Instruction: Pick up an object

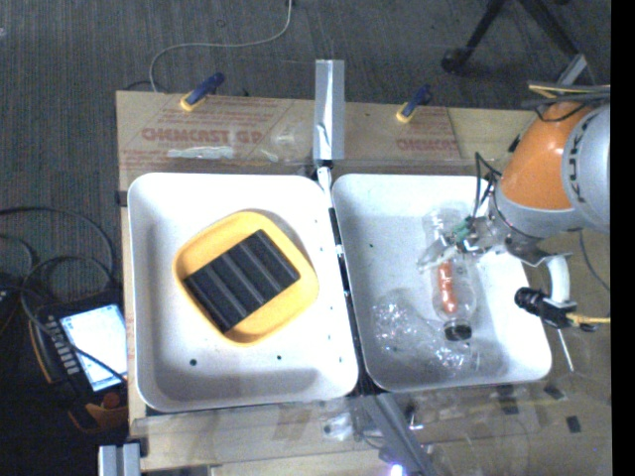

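A crumpled bit of clear plastic [394, 322] is lying low in the right bin [392, 216], at about 7 o'clock from the bin's middle. Just beside it, at 3 o'clock, a clear bottle [451, 288] with a black cap is lying flat, its cap pointing to 6 o'clock. The gripper [474, 234] is hanging at the bottle's 12 o'clock end; whether it is gripping or let go, I cannot tell. In the left bin [159, 206], a yellow tray with black ridges [246, 274] is sitting in the middle.

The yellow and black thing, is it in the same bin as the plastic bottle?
No, the yellow and black thing lies in the left bin; the plastic bottle lies in the right bin.
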